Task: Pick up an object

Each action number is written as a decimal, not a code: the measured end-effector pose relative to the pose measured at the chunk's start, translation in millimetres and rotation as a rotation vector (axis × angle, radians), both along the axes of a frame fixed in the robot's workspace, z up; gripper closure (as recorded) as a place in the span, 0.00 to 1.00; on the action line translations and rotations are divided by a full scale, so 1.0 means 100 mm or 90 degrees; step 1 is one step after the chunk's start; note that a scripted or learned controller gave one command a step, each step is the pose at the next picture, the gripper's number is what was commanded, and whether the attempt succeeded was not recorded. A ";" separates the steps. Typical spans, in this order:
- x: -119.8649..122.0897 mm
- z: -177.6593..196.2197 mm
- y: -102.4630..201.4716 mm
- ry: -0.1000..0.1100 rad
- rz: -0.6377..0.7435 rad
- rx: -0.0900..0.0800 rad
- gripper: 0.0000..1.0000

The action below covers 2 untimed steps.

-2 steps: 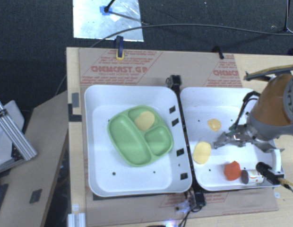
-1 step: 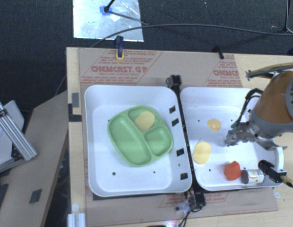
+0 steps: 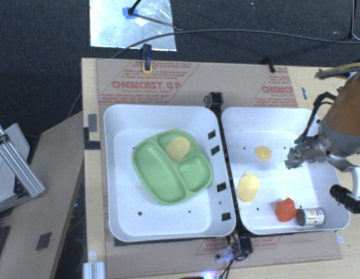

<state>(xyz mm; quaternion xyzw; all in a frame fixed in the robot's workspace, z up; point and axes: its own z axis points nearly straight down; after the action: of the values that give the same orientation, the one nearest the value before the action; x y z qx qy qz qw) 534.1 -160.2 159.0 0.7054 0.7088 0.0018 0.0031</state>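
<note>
Nearest the camera, along the front wall of the right bin (image 3: 267, 228), lie a small can with a red-and-white label (image 3: 311, 217) on its side and, touching its left end, an orange-red block (image 3: 285, 209); just behind and left of them sits a pale yellow lemon-like piece (image 3: 248, 187), and farther back a smaller yellow-orange piece (image 3: 262, 153). The gripper (image 3: 296, 156) hangs over this bin's right middle, near the small yellow-orange piece but apart from it, with nothing seen in it; I cannot tell how its jaws stand. I judge the pick has not been made: the next move calls for settling on one object and descending squarely over it. In the left bin (image 3: 119, 156), a green divided plate (image 3: 162, 176) carries a yellow piece (image 3: 178, 148) in its far compartment.
</note>
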 end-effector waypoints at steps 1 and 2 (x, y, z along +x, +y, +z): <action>0.00 0.57 -0.10 0.000 -0.001 -0.001 1.00; 0.11 1.09 -0.08 0.000 0.001 0.000 1.00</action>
<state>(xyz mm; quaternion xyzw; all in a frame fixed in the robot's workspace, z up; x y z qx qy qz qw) 545.4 -168.2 267.6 0.7050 0.7092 0.0018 0.0034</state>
